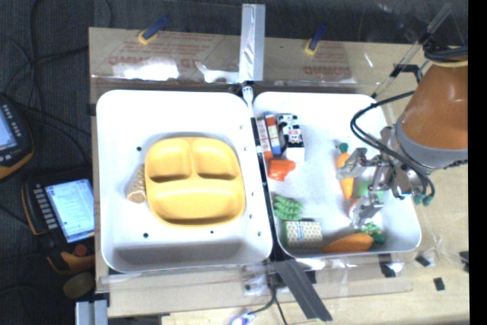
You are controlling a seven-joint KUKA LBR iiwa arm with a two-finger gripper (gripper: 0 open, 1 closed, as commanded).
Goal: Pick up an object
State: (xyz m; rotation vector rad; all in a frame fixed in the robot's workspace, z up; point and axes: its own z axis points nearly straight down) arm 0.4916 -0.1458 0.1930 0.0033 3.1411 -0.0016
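— Two bins sit side by side, and we work over the right bin (396,240), with the gripper (370,190) low in its right half. What lies nearest to it?

— We see a small orange toy (347,177) just to the gripper's left, toward the centre of the frame, near the fingers. Below the gripper, along the bin's bottom edge, lies a toy carrot (349,243).

— Which one do we judge the better target?

— We lean toward the carrot, though that is only our reading. It lies below and slightly left of the gripper, close to the bin's lower wall.

— How does its long axis run?

— We see it run nearly left to right across the frame, parallel to the bottom wall. Its green top (373,231) points to the right, almost under the gripper, and the orange body tapers to the left, toward the patterned can (303,231).

— So what does the approach turn on?

— We think the fingers should close across that axis, from top to bottom of the frame, with a short move downward in the frame.

— Are the fingers spread or pinched?

— We cannot tell; the metal parts blur together against the white floor, and we see nothing clearly held between them.

— And the left bin (114,164)?

— We see a yellow divided tray (195,179) there, well apart from the gripper.
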